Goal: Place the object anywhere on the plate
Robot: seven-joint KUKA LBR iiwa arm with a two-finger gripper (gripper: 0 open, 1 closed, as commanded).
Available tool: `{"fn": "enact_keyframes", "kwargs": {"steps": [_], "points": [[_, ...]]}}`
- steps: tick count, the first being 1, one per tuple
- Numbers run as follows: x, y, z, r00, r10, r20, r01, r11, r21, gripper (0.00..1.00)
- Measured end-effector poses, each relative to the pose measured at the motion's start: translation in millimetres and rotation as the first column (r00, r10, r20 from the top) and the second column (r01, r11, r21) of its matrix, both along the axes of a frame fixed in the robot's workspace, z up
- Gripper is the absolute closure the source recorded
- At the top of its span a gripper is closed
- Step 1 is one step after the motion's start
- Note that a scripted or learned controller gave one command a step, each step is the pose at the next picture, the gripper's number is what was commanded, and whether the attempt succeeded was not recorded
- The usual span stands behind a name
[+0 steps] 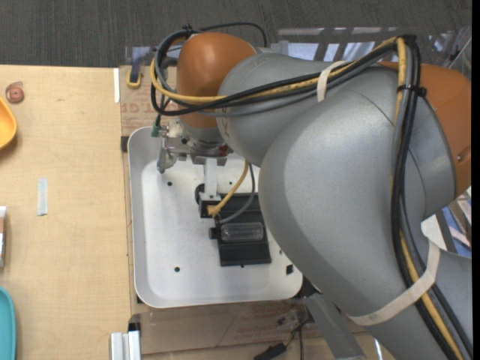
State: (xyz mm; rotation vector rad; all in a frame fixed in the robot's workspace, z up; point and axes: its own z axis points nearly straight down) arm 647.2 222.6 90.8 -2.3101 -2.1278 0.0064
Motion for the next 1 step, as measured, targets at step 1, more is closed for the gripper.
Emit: {"fn": "enact_keyframes", "kwargs": {"steps": [1], "points": [[12.0,4.6,0.8,0.910,0.414,0.003,-0.414,0.910,0.001,0.00]]}}
